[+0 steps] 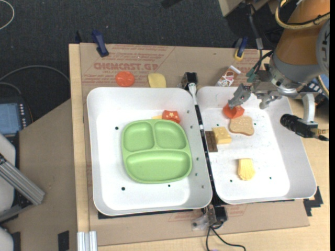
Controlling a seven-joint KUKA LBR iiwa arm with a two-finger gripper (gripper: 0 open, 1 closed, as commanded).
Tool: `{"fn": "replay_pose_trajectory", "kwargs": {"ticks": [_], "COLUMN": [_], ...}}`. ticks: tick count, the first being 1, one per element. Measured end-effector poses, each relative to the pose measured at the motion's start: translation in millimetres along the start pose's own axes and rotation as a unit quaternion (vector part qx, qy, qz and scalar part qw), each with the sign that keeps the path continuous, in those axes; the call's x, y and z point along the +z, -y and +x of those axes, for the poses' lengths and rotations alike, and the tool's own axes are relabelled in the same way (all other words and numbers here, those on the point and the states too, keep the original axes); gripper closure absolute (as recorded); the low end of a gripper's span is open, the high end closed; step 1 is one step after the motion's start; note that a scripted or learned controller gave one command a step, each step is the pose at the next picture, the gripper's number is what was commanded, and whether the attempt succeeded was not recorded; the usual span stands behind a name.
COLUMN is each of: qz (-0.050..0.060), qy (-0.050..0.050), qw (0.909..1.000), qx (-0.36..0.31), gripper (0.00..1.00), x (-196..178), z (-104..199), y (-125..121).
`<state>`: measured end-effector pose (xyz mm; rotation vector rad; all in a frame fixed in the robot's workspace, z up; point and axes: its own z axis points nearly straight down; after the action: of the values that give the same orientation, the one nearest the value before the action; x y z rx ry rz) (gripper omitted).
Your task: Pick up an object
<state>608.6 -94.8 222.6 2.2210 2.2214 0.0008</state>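
Note:
My gripper [253, 99] hangs over the back of the right bin [293, 156], open, with nothing between its fingers. Its left finger [241, 95] is just above a small red piece [233, 111] that lies on the bin floor. In front of that piece lie a tan toast slice [242, 125], a yellow cheese block [221, 135] with a brown piece [210, 140] beside it, and a yellow chunk [245, 169] further forward.
The left bin [102, 140] holds a green divided plate [156, 150] and a red-and-yellow piece [170, 115] behind it. On the cardboard behind the bins lie an orange disc [124, 78], a pale yellow piece [156, 80], a black item [189, 79] and a small packet [226, 78].

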Motion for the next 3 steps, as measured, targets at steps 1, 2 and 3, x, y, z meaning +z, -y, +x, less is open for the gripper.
{"fn": "replay_pose_trajectory", "kwargs": {"ticks": [1, 2, 3], "qz": [0.007, 0.004, -0.002], "qy": [-0.001, -0.001, 0.001], "qw": [1.0, 1.0, 1.0], "qx": [0.003, 0.0, 0.001], "gripper": [0.0, 0.0, 1.0], "x": [81, 141, 127], "z": [-35, 5, 2], "y": [73, 133, 129]}}
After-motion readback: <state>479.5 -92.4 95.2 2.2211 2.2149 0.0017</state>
